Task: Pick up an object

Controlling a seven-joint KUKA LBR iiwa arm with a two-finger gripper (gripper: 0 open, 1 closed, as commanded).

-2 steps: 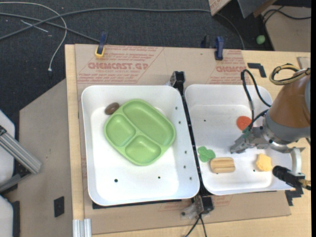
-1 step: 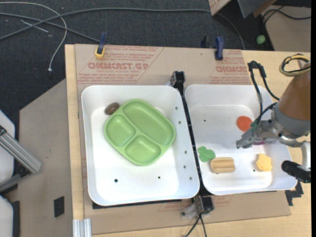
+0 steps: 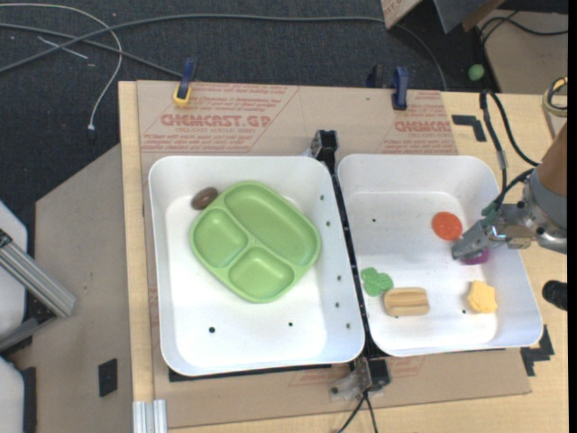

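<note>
I see a small purple piece under my claw in the right bin, beside the orange piece; whether the claw grips it I cannot tell. It looks light and stiff, so I'd pinch across its middle

two white bins, one green divided plate, six small items, two clamps.
</note>
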